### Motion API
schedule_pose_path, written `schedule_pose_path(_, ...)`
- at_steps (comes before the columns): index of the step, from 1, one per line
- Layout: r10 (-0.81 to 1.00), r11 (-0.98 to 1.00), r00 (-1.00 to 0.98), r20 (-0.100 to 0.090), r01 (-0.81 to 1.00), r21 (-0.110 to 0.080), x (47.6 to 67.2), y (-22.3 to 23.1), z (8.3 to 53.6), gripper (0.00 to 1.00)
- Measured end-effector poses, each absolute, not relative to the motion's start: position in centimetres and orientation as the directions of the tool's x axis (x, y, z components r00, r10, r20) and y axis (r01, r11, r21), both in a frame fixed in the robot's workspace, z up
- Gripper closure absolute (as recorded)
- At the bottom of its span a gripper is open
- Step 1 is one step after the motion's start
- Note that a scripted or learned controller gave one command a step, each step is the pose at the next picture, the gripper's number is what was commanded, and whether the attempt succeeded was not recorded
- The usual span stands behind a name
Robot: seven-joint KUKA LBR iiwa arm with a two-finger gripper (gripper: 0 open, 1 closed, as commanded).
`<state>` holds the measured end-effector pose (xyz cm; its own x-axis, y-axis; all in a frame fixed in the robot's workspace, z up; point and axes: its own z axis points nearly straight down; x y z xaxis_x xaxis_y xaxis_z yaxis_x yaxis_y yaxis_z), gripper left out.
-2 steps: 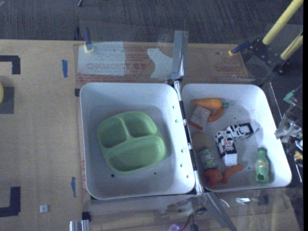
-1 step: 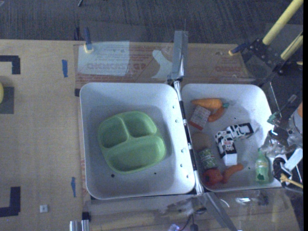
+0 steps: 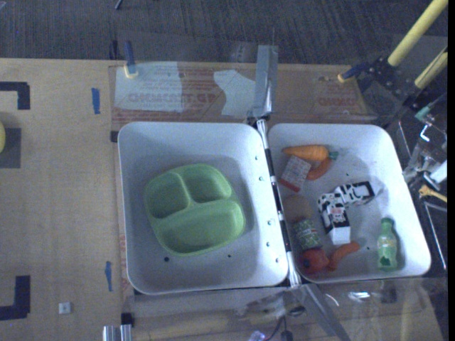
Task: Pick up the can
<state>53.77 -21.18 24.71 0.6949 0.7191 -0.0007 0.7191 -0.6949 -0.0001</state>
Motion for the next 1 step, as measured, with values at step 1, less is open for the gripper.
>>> schedule_pose_path(1, 0.478, -0.879, 0.879, -0.003, 0.478, -0.005, 52.47, -20.48, 23.57, 1.00)
